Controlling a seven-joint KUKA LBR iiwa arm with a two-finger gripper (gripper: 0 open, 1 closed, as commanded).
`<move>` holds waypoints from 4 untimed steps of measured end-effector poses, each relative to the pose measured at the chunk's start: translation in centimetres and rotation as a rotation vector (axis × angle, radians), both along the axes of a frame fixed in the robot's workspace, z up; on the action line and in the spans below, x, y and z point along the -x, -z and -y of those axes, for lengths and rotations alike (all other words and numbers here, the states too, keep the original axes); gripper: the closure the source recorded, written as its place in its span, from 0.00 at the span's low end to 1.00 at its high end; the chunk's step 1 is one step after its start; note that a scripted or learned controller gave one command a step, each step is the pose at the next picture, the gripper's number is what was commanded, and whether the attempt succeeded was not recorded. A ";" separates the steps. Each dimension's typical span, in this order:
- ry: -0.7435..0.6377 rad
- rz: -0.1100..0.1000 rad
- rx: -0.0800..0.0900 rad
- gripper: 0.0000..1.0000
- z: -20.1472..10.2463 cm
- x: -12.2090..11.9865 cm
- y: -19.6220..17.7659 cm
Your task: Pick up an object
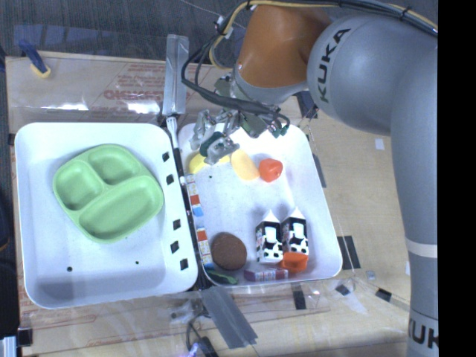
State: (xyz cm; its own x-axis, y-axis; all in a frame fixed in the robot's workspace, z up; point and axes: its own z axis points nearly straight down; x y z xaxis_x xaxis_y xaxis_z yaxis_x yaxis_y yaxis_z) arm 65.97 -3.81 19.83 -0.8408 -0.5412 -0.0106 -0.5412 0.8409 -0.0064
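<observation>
While the arm (372,73) reached in from the right, gripper (212,146) hung over right bin's (316,199) top-left corner, w/ fingers apart, just beside yellow obj (244,165).

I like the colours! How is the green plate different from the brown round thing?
The green plate is light green, while the brown round thing is dark brown. The plate is much bigger and has three sections; the brown thing is small and plain. The plate lies in the left bin, the brown thing in the right bin. Both lie flat.
</observation>
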 end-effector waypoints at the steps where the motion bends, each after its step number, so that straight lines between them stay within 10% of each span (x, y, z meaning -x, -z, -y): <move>1: -0.027 -0.004 0.003 1.00 5.0 0.2 -4.4; 2: 0.170 -0.007 0.001 1.00 8.8 0.2 -7.2; 3: -0.015 -0.019 -0.001 1.00 16.3 0.4 3.1; 4: -0.090 -0.001 0.004 1.00 13.5 0.3 -5.3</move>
